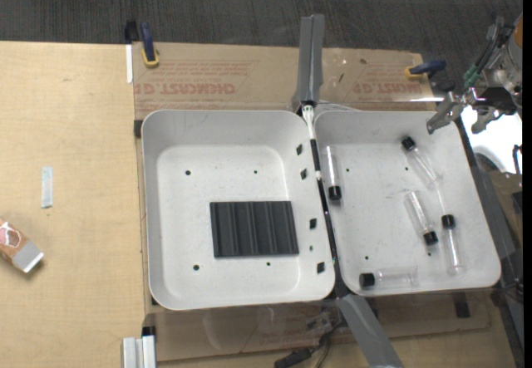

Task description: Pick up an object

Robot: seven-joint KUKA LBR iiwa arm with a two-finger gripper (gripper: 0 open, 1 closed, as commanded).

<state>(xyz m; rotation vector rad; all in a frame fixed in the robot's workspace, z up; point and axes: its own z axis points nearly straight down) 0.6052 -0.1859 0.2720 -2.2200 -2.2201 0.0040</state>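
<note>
Near edge of the bench [66, 109]: I see a clamp [137, 350] at the left bin's near-left corner. In the right bin [474, 271] one clear tube [389, 279] with a black cap lies along the near wall, close to the near-left corner.

Mid bench: a small packet [18, 246] rests at the bench's left edge, with a pale strip [46, 188] just beyond it. The left bin [166, 142] holds a dark ribbed tray [253, 228], flat on its floor and nearer the near wall. In the right bin a second tube [450, 243] lies beside the right wall. A third tube [420, 218] lies just left of it. A fourth tube [331, 175] lies along the left wall, cap toward me.

Farther: a fifth tube [418, 159] lies tilted near the right bin's far-right corner. The gripper [453, 113] hangs above that corner, at the bin's far rim, clear of every tube. I cannot tell whether its fingers are spread or together, and nothing shows between them.

Far edge: a cardboard sheet [208, 80] with printed lettering lies beyond both bins, held by clips [148, 49] at its far corners. A grey bar [310, 59] runs between the bins.
</note>
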